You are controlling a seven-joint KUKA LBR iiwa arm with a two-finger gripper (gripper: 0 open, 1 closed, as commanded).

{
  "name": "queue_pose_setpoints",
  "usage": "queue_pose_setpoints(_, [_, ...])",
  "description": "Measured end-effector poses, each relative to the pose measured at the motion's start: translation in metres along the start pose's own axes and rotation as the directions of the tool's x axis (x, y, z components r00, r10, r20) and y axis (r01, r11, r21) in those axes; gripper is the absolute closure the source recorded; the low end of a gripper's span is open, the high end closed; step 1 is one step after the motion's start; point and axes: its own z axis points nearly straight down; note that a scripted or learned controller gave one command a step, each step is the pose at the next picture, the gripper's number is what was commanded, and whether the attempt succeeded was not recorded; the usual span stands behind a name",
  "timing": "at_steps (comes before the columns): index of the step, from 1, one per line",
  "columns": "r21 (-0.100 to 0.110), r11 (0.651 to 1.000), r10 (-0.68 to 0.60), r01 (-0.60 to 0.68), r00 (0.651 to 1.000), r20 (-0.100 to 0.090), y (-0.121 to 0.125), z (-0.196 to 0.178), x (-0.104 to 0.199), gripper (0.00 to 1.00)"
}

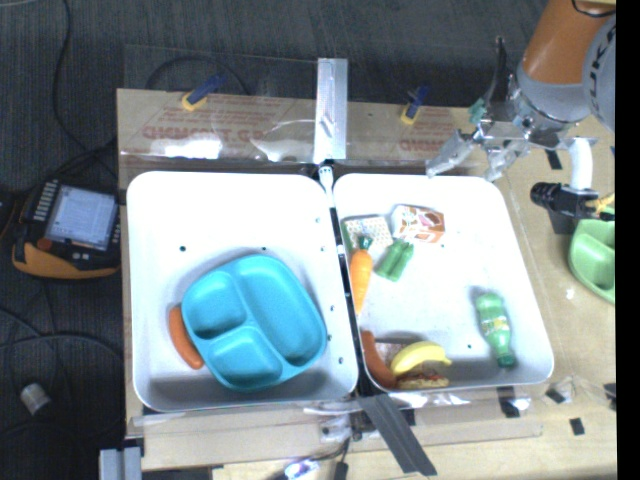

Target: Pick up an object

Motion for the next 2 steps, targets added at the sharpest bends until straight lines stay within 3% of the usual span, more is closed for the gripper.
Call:
queue_pose_setpoints(1, [0.001, 0.982, -0.189, 0.189, 0.982, 0.0, -0.054, 0.106, 0.018, 0.0])
queue_pose_setpoints(2, [-0.012, 0.988, -0.152, 0.152, 0.988, 0.007, -0.064, 0.168, 0.036, 0.0])
